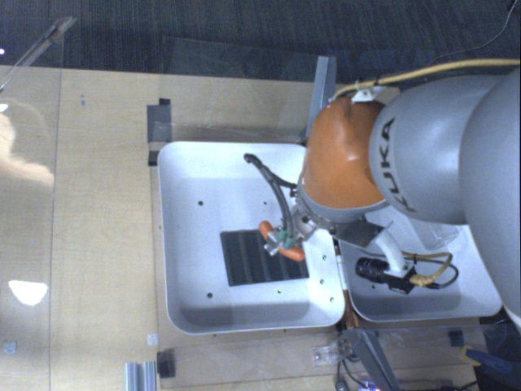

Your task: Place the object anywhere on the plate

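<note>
Directly under the pincer [284, 239] lies an orange object [281, 244], over a dark plate [248, 261]; finger state I cannot tell.

Small orange object [281, 241], seen at frame centre, lying tilted over right edge of dark ribbed rectangular plate [248, 259], in left bin.

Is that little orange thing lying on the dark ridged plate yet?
Cannot tell. The small orange object overlaps the dark ridged plate's right edge, beneath the gripper, hiding contact.
</note>
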{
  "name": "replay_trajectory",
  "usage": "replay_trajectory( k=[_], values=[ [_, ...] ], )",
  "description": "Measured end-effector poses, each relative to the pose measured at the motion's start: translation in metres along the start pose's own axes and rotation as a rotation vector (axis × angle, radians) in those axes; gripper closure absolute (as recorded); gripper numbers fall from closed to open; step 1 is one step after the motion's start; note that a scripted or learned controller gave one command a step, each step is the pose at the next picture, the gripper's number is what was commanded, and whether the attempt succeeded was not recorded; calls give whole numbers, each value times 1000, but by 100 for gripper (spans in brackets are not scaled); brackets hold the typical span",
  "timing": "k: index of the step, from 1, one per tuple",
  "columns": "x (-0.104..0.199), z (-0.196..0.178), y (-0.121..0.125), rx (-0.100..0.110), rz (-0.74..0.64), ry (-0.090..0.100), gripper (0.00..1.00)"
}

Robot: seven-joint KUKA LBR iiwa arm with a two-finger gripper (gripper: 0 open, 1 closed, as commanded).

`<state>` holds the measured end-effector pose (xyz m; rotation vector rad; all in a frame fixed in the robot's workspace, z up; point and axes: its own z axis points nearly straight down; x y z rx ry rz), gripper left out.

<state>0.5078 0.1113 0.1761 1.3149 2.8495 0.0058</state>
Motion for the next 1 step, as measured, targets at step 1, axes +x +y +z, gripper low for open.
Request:
replay_trajectory(
  k=[1],
  values=[
    [0,0,0,0,0,0,0]
  ],
)
